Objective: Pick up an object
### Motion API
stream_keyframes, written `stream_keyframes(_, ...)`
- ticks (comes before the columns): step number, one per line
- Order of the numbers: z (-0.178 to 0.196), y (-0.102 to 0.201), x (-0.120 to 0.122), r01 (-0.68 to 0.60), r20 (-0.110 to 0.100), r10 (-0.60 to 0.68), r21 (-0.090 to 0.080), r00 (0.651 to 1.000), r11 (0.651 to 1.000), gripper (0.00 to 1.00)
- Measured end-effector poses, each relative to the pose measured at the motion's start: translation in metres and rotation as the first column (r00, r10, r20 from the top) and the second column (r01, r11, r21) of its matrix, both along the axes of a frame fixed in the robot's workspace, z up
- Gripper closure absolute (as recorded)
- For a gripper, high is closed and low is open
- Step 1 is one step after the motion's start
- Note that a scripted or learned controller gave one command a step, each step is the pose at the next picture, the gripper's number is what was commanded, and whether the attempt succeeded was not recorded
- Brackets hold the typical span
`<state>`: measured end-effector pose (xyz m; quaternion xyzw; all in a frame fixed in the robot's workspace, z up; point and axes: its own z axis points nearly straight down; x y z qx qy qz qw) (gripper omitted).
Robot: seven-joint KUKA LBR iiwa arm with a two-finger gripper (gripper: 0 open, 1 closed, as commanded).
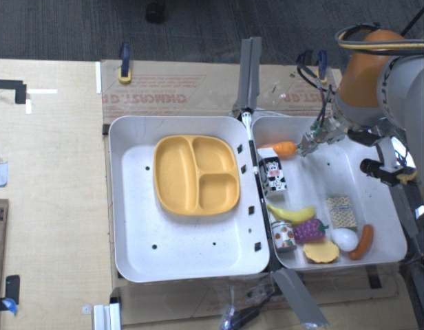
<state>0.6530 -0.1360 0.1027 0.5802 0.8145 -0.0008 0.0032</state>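
My gripper (312,141) hangs low over the back of the right bin (367,184), below the orange wrist band. Its tip is just right of an orange carrot (284,148) lying by the bin's back left corner; I cannot tell whether they touch. In front of the carrot a black-and-white cow-print carton (272,175) lies along the left wall. Toward the front lie a banana (291,213), purple grapes (310,229), a small can (283,236), a yellow cookie (321,252), a white egg (345,239), a sausage (362,242) and a speckled cracker (342,212).
The left bin (129,205) holds a yellow divided plate (196,174). A metal divider (250,81) rises between the bins at the back. The arm's grey body (398,115) covers the right bin's back right corner. Bare floor shows in the middle of the right bin.
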Motion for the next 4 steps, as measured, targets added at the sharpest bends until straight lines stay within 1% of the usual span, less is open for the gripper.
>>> stream_keyframes(1, -0.001, 0.000, 0.000, 0.000, -0.001, 0.000, 0.001, 1.000, 1.000, 0.00)
stream_keyframes(2, 0.059, 0.024, -0.039, 0.046, -0.004, -0.046, 0.004, 0.999, 0.999, 0.00)
stream_keyframes(3, -0.010, 0.034, 0.006, 0.186, -0.004, -0.186, 0.003, 0.983, 0.983, 0.00)
stream_keyframes(4, -0.002, 0.027, 0.003, 0.188, -0.011, -0.188, -0.007, 0.982, 0.982, 1.00)
